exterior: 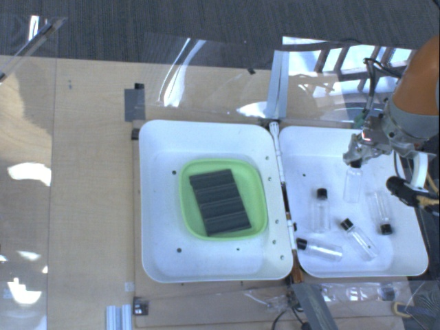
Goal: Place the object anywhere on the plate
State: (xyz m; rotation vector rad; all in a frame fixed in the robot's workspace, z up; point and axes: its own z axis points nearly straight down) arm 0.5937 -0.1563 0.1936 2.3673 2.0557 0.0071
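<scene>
Tool (359, 154) hangs over upper part of the right bin (309, 143), w/ a clear vial (353, 183) hanging upright between its fingers, black cap up at the tips, so it's closed on that vial. Arm (419, 88) comes in from the right, orange band over the bin's top-right corner. Right bin also has 4 more clear vials w/ black caps lying flat: one (320, 208) left of centre, one (319, 248) near the front-left corner, one (357, 237) mid-front, one (380, 214) on the right side. Left bin (158, 184) holds a green plate (256, 188) at centre, w/ a dark ribbed block (219, 202) covering most of it; green rim bare all round. Bins touch along the middle edge. Desk (69, 184) left of the bins is bare wood.
</scene>
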